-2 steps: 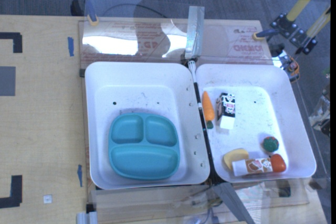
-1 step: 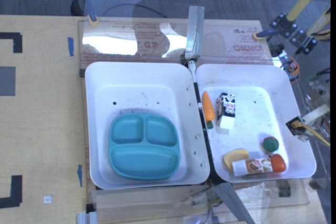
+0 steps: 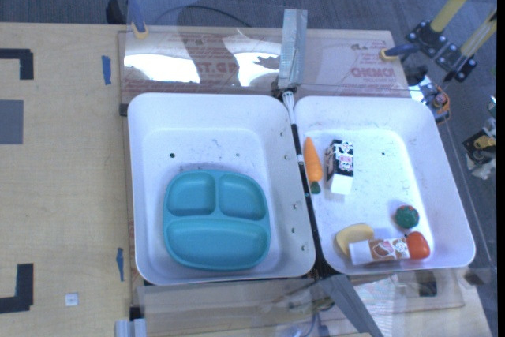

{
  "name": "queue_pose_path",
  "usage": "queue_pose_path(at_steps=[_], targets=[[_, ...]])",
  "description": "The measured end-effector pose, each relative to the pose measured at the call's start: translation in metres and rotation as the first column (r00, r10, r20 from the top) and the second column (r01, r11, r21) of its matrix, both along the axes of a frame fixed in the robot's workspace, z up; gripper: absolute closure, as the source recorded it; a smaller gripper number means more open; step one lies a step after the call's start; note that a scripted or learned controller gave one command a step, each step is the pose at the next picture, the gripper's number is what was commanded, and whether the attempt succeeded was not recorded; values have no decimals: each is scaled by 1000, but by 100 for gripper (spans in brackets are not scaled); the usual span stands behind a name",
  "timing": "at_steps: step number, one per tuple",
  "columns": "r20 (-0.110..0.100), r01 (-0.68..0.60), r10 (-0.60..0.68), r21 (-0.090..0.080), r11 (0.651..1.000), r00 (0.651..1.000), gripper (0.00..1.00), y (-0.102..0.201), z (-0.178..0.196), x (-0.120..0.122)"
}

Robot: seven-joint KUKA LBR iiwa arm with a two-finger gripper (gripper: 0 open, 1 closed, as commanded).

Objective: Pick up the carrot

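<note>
An orange carrot point(image 3: 313, 162) with a green tip lies lengthwise in the right bin point(image 3: 446, 170), close to its left wall. Its green end points toward the front of the bin. A small black-and-white milk carton point(image 3: 342, 166) lies just to the carrot's right, a narrow gap apart.
The left bin point(image 3: 150, 130) holds a teal divided plate point(image 3: 216, 219). At the right bin's front are a yellow piece point(image 3: 353, 234), a white-and-brown packet point(image 3: 379, 250), a red-orange fruit point(image 3: 418, 245) and a green ball point(image 3: 406, 216). A clear panel stands behind both bins.
</note>
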State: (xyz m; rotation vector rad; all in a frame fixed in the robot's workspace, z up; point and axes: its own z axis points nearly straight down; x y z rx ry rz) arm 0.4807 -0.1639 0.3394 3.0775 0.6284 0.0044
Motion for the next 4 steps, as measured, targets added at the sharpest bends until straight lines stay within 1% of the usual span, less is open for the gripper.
queue_pose_path(at_steps=[1,2,3,4], targets=[[-11,116,-116,2,993,993,100,-14,-82,-2],[-5,196,-196,0,981,981,100,-30,-77,-1],[1,199,-199,1,980,980,100,-27,10,0],[-18,168,-168,1,986,986,100,-51,-110,-4]])
